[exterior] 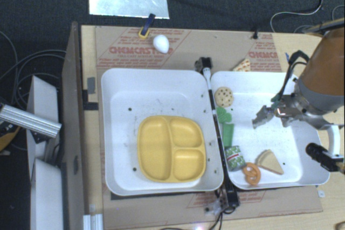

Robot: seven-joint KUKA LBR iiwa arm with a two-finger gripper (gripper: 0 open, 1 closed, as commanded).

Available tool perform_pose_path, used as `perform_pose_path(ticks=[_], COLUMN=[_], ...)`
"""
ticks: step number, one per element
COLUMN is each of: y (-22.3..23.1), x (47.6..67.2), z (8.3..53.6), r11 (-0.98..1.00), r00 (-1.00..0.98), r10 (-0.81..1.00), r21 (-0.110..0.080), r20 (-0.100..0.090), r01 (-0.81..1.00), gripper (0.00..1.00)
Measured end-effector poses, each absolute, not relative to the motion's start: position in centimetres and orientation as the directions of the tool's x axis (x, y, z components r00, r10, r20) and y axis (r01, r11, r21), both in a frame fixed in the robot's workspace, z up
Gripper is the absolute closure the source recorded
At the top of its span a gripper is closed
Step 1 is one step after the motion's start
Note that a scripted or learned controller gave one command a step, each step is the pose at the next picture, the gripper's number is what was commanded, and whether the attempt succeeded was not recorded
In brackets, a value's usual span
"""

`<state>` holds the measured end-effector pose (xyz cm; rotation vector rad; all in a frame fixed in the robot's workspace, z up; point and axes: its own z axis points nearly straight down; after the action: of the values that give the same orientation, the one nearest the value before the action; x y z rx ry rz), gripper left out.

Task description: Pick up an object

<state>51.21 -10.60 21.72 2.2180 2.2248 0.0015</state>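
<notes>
My gripper (269, 116) hangs over the middle of the right bin (253, 90), reaching in from the right; nothing shows between its fingers. Along that bin's left wall lie a round cookie (223, 96), a green toy piece (225, 125) and a small green-and-white can (235, 158). At the bin's front lie an orange pretzel (251, 173) and a tan wedge like a sandwich slice (269, 162). The wedge is below the gripper, toward the front edge.
The left bin (121, 94) holds a yellow divided plate (171, 148). Behind the bins on the cardboard lie a white egg (160, 43), a blue-and-yellow tool (146, 26) and a cracker (242, 65). The arm's orange band (329, 62) fills the right.
</notes>
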Motion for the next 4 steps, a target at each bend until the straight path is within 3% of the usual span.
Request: perform_pose_path(ticks=[1, 2, 3, 4], y=[-9.1, -9.0, -8.7, -8.7], x=[54.5, 62.8, 67.2, 67.2], z=[8.3, 8.7, 8.7, 9.9], r11=[0.003, 0.007, 0.006, 0.007], r00=[-0.003, -0.007, -0.006, -0.007], r10=[1.000, 1.000, 1.000, 1.000], r21=[0.010, 0.012, 0.008, 0.012], r20=[0.001, -0.001, -0.001, -0.001], r01=[1.000, 1.000, 1.000, 1.000], gripper=[0.00, 0.00, 0.00, 1.00])
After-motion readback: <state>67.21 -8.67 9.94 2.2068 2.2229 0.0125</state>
